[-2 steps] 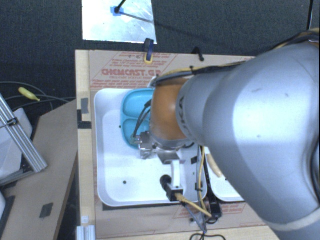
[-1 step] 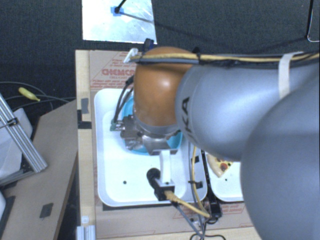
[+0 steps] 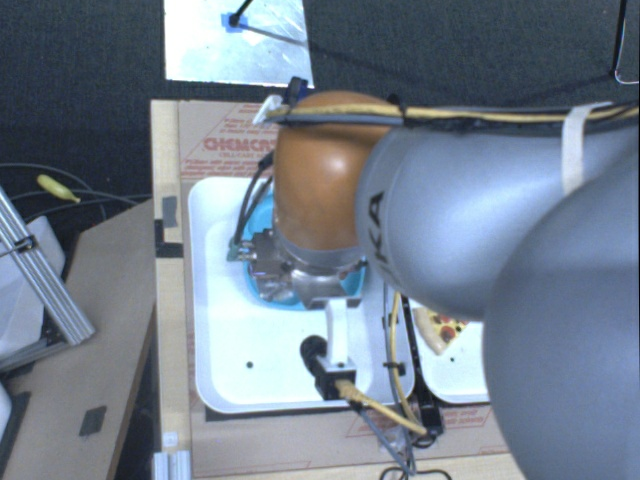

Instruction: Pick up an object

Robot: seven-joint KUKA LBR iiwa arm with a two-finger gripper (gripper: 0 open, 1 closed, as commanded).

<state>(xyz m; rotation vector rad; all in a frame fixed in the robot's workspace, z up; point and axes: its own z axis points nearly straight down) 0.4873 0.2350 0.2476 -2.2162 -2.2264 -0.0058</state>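
My arm reaches in from the right and hangs low over the left white bin (image 3: 222, 368). Its orange band and wrist cover the bin's middle. Under the wrist lies a blue, round object (image 3: 262, 273); just its left and lower edges peek out. The gripper (image 3: 272, 280) sits right on top of that blue object, and its fingertips are hidden by the wrist. In the right bin (image 3: 455, 388) a pale wedge-shaped object with red spots (image 3: 440, 330) lies close to the bin's left wall.
A cardboard sheet with red print (image 3: 225, 133) lies under and behind the bins. A shiny foil-like sheet (image 3: 235, 28) is at the back. Metal rails (image 3: 40, 268) and a tan surface stand at the left.
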